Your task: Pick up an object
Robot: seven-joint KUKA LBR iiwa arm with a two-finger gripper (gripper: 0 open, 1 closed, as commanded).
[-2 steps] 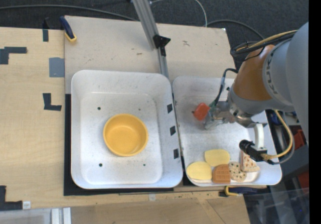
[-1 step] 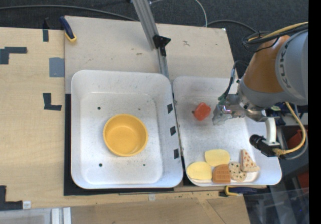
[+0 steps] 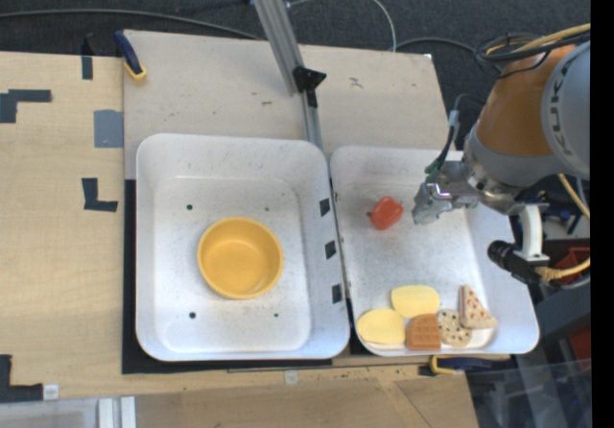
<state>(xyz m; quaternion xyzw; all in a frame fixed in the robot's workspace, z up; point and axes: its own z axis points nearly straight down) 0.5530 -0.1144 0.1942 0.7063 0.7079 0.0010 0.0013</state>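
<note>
- Two shallow white bins are seen side by side on the worktop (image 3: 221,81), the left bin (image 3: 153,225) and the right bin (image 3: 403,167) touching along a shared middle edge.
- A yellow bowl (image 3: 240,257) is found upright near the middle of the left bin, its mouth facing up, well apart from everything in the right bin.
- A small red object (image 3: 387,213) is seen on the floor of the right bin, in its upper half and towards the left side. It is compact and slightly blocky; no clear long axis or pointing direction can be made out.
- The claw (image 3: 429,206) is held just to the right of the red object, over the right bin. A gap is seen between the two, and nothing is seen between the fingers. Whether the fingers are wide or narrow cannot be told.
- A cluster of pieces is gathered along the near edge of the right bin: two pale yellow discs (image 3: 414,300), an orange-brown block (image 3: 422,332), a speckled round piece (image 3: 449,325) and a wedge (image 3: 473,307) whose narrow tip points away from the near edge. They touch or overlap one another and lie well apart from the red object.
- The floor between the red object and the claw is bare.
- A grey metal bar (image 3: 273,9) runs at a slant from the top of the view down to the junction of the bins.
</note>
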